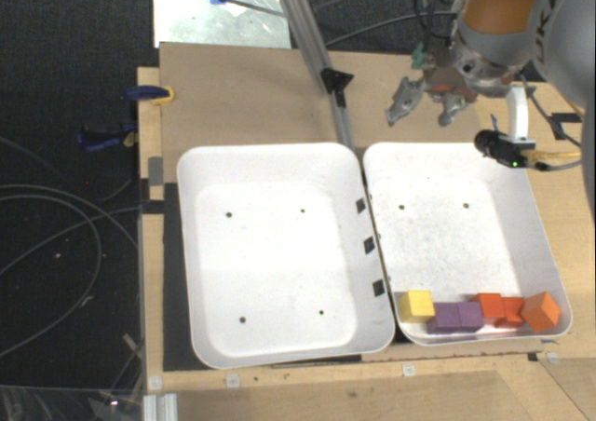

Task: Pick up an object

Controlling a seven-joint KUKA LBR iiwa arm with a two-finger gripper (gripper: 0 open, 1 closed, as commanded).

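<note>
Along the near wall of the right bin [521, 196] lie several small blocks: a yellow block [416, 305], a purple block [455, 317], a red-orange block [497, 308] and an orange block [541, 312]. My gripper [427, 108] hangs high above the bench behind the right bin's far edge, well away from the blocks. Its two grey fingers are spread apart with nothing between them.
The left bin [200, 177] sits beside the right one, with black clips along their shared edge. A slanted metal pole [312, 28] with a black clamp crosses behind the bins. Blue clamps sit at the bench's far left.
</note>
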